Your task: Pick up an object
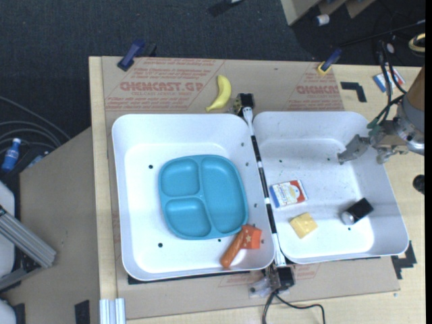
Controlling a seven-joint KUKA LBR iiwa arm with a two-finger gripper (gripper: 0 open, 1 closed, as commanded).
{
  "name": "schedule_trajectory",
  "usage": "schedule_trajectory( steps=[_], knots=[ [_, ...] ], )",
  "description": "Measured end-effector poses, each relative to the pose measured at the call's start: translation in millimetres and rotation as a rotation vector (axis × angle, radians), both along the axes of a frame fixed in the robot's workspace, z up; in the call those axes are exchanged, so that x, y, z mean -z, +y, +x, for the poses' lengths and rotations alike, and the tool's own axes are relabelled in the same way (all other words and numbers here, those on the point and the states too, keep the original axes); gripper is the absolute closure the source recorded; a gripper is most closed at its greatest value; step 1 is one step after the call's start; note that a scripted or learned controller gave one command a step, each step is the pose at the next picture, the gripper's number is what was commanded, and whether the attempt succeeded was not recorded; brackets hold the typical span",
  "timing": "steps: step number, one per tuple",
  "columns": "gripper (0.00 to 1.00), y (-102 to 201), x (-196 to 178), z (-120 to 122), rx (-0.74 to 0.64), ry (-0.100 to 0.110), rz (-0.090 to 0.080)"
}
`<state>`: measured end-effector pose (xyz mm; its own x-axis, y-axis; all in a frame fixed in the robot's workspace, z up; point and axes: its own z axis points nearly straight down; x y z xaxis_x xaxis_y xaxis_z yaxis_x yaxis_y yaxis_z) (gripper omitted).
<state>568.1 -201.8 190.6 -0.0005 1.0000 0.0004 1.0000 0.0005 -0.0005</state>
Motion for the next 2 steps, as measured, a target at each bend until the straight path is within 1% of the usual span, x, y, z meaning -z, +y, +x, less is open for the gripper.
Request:
schedule_trajectory(
  steps=[1,2],
  knots=[
    [0.00,75.4,103.2,-11.9,-0.001,-0.004,0.001],
    [1.00,75.7,92.7,-10.6,0.000,-0.008,0.001]
  ],
)
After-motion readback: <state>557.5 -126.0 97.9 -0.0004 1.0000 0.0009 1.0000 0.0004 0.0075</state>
